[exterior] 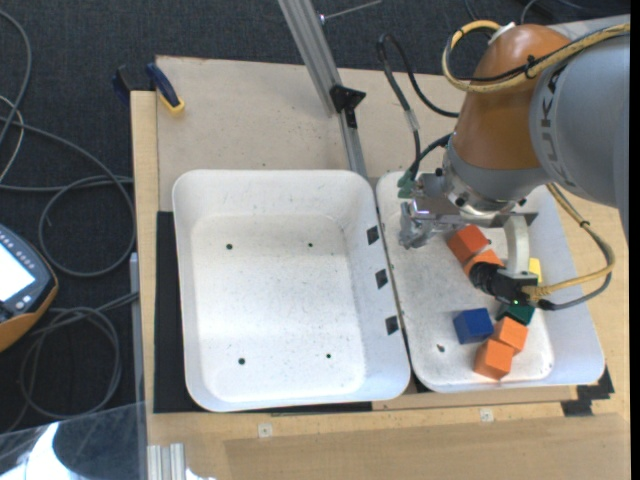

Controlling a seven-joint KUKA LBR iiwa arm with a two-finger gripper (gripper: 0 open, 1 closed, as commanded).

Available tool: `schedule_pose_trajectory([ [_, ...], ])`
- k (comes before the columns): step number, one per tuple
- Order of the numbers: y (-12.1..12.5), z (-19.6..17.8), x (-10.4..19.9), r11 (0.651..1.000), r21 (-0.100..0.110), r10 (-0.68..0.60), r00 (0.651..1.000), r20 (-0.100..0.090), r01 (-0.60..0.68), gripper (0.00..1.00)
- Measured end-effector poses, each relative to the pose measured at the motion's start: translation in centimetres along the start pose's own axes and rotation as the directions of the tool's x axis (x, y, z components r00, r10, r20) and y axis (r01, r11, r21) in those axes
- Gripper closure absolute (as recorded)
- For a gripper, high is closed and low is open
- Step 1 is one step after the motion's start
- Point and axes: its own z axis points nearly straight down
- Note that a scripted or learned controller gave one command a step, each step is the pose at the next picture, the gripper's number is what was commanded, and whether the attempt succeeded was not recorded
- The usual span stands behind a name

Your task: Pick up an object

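Floor, far left: loose black cables on dark carpet.

Bench: pale board. A blue and yellow clamp sits at its far left corner.

Left bin: shallow, white, speckled, with four small dark dots on its floor.

An aluminium strut slants down from the top of the view and ends at the far edge of the bins, about where the two meet. Three small black tabs sit along the rims where the bins touch.

Right bin: all loose objects lie in its right half.

Gripper: low over the far left part of the right bin, close to the shared rim, under the grey wrist and orange band of the arm. Nothing seen held in it. Wide or narrow: cannot tell, the wrist blocks the view.

Long orange block: nearest object, lying at a slant just to the right of the gripper, partly under the wrist. Touching or apart: cannot tell.

Blue cube: nearer the camera, well apart from the gripper.

Near orange cube: by the bin's front rim. A second orange cube touches it just behind, right of the blue cube.

Green block: just behind that second orange cube.

Yellow piece: small, farthest right, mostly hidden.
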Motion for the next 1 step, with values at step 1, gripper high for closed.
schedule_pose_trajectory([
  [1,2.30,-1.25,5.21,1.000,-0.002,0.000,1.000,-0.001,0.000,1.00],
])
